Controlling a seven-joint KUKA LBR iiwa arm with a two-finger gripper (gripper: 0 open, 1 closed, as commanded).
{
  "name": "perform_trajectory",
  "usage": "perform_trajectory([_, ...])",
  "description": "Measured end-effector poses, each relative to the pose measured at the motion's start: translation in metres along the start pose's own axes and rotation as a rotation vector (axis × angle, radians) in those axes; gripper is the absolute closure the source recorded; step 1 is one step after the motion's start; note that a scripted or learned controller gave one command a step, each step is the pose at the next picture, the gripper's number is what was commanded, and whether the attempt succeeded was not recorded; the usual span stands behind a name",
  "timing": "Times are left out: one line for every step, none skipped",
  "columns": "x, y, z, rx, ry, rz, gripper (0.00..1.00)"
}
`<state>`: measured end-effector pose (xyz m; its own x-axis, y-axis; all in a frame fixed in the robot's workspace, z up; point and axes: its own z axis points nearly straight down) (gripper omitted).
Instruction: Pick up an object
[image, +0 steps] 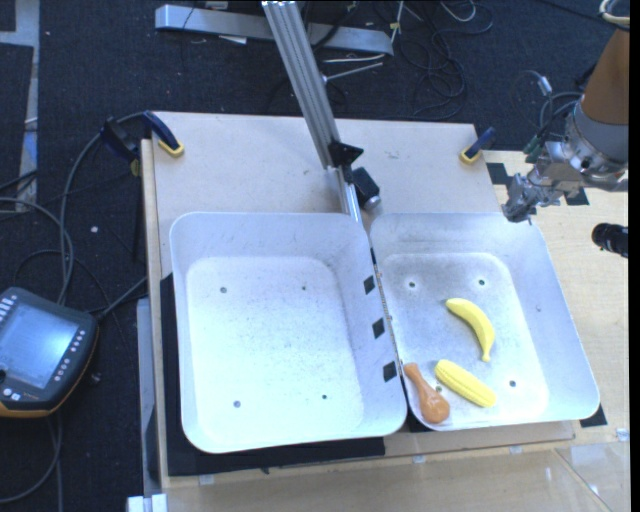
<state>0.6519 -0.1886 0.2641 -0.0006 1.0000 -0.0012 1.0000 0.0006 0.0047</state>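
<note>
A pale wooden bench (300, 160) carries two white bins. At the right bin's (560, 330) near edge lie an orange carrot (428, 395) and a yellow corn cob (465, 384), a banana (473, 322) just beyond. Farther back the gripper (520, 203) hangs above the bin's far corner, probably parked clear before descending.

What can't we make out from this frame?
- Claw, camera view: small and blurred, so its opening is unreadable.
- Arm: cut off by the top and right edges.
- Yellow piece beside the carrot: too small to identify; touching or apart unclear.
- Handheld pendant: left edge cuts it; screen illegible.
</note>
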Motion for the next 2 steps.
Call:
perform_trajectory([0.057,0.008,0.001,0.004,0.002,-0.004,1.00])
perform_trajectory([0.119,0.006,0.012,0.005,0.003,-0.005,1.00])
